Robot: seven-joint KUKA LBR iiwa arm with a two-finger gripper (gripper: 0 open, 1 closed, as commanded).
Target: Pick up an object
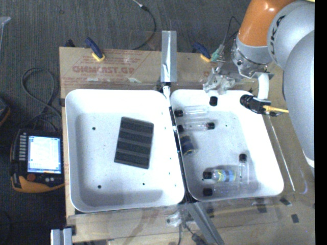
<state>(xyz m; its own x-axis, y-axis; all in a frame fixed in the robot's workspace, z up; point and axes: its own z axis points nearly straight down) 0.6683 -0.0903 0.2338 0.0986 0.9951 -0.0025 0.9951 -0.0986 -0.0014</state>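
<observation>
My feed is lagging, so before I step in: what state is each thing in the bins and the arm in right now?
Dark ribbed pad: lying flat in the left bin, alone.
Clear vials: lying on their sides in the right bin, scattered.
Labelled vial: on its side near the front wall.
Gripper: above the right bin's far edge, holding nothing visible.
Handheld screen: lit.

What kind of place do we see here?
Probably a robotics lab: a KUKA arm reaches over two white bins, a teach pendant lies on carpet, and clamps hold a cardboard sheet.
</observation>
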